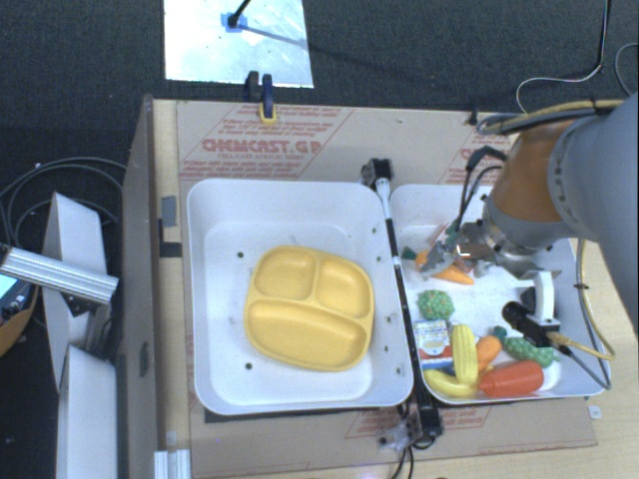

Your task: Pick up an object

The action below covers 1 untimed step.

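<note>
While the arm [559, 183] reaches over the right bin [419, 203], I read this as the approach step: the pincer [461, 250] sits low just above the orange carrot [454, 276], close to the bin's far wall. From this angle I cannot tell how the pincer is set, and nothing shows as held. Nearer than the carrot lie a green broccoli piece [434, 302], a corn cob [464, 352] and a red pepper [511, 377]. Left of that bin, the yellow tray [310, 307] rests in the left bin [215, 267]. Next I'd want a straight descent centred on the carrot, then a firm close.
</note>
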Each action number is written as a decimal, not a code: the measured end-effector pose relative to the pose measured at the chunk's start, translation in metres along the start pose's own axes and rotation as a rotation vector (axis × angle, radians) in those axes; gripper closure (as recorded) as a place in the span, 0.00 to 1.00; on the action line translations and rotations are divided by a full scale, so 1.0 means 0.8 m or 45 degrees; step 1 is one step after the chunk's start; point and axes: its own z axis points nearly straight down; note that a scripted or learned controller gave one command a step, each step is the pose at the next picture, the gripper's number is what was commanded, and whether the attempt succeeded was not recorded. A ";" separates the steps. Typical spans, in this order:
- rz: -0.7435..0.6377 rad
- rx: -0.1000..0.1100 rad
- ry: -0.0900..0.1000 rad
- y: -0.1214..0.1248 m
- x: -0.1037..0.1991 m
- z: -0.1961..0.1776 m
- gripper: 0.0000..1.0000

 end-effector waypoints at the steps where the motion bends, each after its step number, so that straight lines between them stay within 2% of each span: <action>1: 0.010 -0.007 -0.006 -0.017 0.000 0.031 0.00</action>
